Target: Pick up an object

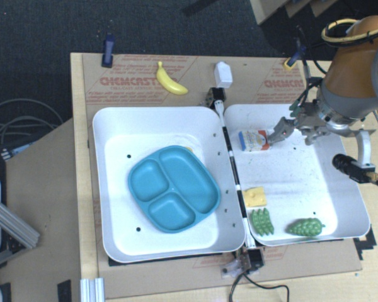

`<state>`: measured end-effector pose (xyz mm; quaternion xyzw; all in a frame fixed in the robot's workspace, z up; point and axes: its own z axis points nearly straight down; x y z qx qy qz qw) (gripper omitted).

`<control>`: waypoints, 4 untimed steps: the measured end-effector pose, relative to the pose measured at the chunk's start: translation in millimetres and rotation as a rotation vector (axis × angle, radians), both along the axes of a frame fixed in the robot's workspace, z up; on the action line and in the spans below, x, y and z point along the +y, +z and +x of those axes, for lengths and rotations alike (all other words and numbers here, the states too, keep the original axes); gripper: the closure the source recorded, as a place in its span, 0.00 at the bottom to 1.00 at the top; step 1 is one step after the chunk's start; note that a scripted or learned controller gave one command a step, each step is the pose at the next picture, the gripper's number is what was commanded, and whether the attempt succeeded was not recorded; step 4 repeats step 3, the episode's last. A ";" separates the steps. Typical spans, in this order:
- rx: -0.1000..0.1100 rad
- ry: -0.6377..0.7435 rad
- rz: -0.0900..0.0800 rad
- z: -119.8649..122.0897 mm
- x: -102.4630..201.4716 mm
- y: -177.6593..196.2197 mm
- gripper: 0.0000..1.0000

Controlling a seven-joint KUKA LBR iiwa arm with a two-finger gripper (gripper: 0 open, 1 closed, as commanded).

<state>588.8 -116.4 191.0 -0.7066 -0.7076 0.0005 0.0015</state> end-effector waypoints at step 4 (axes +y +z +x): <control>-0.006 0.000 -0.003 57.9 16.3 -95.9 1.00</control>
